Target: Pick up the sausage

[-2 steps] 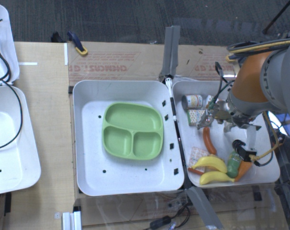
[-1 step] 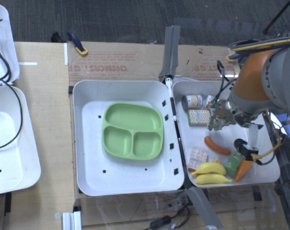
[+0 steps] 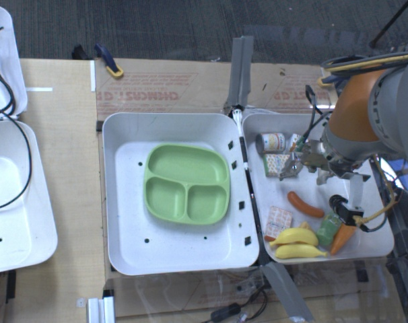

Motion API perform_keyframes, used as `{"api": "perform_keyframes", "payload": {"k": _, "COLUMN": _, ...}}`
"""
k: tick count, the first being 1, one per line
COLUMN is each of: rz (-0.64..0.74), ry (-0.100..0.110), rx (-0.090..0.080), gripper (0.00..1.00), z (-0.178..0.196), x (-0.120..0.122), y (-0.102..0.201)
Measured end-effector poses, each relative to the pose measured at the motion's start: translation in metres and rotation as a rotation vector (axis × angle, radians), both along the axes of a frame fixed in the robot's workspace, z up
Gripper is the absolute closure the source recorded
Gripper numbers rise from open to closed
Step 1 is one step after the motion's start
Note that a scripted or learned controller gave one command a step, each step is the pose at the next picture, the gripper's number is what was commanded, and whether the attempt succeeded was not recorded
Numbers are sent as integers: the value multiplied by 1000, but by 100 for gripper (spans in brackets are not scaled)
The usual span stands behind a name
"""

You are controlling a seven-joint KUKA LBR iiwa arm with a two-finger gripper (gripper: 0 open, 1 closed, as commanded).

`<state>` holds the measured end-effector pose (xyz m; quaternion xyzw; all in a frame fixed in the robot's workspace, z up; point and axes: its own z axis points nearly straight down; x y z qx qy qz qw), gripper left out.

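Sausage [image 3: 306,204] lying loose on floor of right bin [image 3: 372,247], lower right of frame, angled down to the right; bananas [image 3: 297,241] just below, carrot [image 3: 342,237] to lower right, partly behind cable; gripper [image 3: 293,165] above and left of sausage, apart from it, finger state impossible to tell, tips merging with small packet [image 3: 276,164]; can [image 3: 273,142] above; green tray [image 3: 187,183] in left bin [image 3: 116,200].

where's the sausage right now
The orange-red sausage lies in the right white bin, near its middle, just above the yellow bananas and below the end effector.
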<state>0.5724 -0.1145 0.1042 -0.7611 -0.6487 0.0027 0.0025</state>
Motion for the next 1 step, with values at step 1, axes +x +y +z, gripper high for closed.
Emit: {"api": "perform_keyframes", "payload": {"k": 1, "rz": -10, "ry": -2, "rx": 0, "gripper": 0, "z": -15, "x": -35, "y": 1}}
